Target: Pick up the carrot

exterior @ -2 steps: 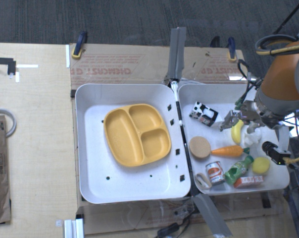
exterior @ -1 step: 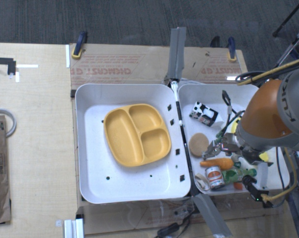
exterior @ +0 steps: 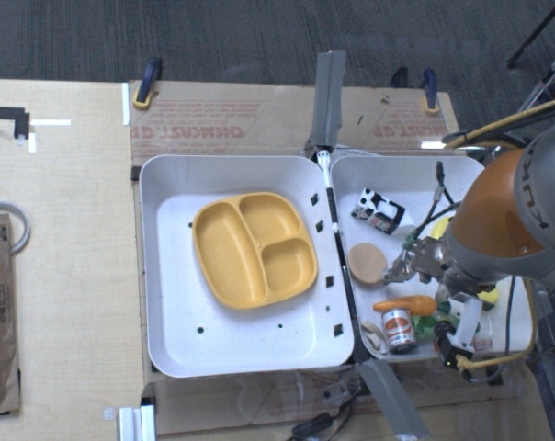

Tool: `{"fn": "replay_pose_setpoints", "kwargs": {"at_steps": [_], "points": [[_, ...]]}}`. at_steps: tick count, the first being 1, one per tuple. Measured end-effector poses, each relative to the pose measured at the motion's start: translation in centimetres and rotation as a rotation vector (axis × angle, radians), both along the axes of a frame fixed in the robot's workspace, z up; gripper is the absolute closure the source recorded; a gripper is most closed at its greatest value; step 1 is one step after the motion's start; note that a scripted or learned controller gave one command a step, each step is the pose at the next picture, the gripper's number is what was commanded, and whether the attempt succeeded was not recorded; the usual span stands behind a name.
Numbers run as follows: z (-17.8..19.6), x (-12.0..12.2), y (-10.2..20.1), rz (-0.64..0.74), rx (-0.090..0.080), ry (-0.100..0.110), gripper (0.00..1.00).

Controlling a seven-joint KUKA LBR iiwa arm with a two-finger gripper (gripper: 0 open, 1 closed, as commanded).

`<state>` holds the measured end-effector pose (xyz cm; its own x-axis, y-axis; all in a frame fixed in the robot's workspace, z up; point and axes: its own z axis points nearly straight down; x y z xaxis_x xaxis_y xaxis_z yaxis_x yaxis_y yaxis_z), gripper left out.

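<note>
The carrot (exterior: 403, 305) is orange with a green top at its right end. It lies flat near the front of the right bin (exterior: 402, 171), just above a small can. The gripper (exterior: 409, 265) hangs over the right bin at the end of the grey arm with the orange band (exterior: 503, 211). It sits a little above and behind the carrot, beside a tan disc. Nothing shows between it and the carrot, and the carrot rests on the bin floor.
A yellow divided plate (exterior: 254, 248) lies in the left bin (exterior: 167, 338). The right bin also holds a black-and-white toy (exterior: 379, 211), a tan round disc (exterior: 368, 263), a red-labelled can (exterior: 399, 329) and small items under the arm's wrist (exterior: 470, 324).
</note>
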<state>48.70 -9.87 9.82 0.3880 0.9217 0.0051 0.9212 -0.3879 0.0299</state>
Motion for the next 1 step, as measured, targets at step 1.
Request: {"fn": "replay_pose_setpoints", "kwargs": {"at_steps": [1], "points": [[0.08,1.44,-0.35,-0.286,0.008,-0.004,0.0]]}}
